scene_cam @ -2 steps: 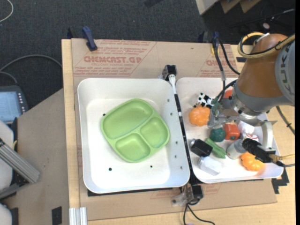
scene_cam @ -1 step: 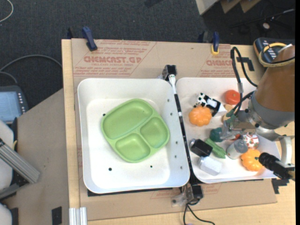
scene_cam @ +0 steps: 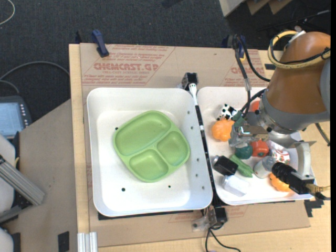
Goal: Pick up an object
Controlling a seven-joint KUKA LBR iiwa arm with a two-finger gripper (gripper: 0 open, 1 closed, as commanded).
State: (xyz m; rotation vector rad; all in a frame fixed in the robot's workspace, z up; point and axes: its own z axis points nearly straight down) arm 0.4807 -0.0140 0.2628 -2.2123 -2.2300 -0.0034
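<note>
The toys are lying in the right bin (scene_cam: 254,197), all bunched up close together. My claw (scene_cam: 240,134) is hanging low over them, in the middle of the pile. I cannot tell if my claw is apart or together, and I am not seeing any toy in it.

A round orange toy (scene_cam: 221,130) is sitting just beside my claw, on the side near the other bin. A little black and white toy (scene_cam: 227,111) is lying just behind the orange one. A teal toy (scene_cam: 243,152) is sitting right under my claw, and a red toy (scene_cam: 260,148) is touching it. A green stick (scene_cam: 243,167) is lying in front of those, with a black toy (scene_cam: 225,165) next to it and a white block (scene_cam: 234,185) near the front edge.

My big orange and grey arm (scene_cam: 299,83) is reaching over the back of this bin.

The left bin (scene_cam: 95,140) is holding a green tray (scene_cam: 151,146) with three parts. A blue clip (scene_cam: 100,42) is sitting at the far corner of the bench (scene_cam: 131,62).
</note>
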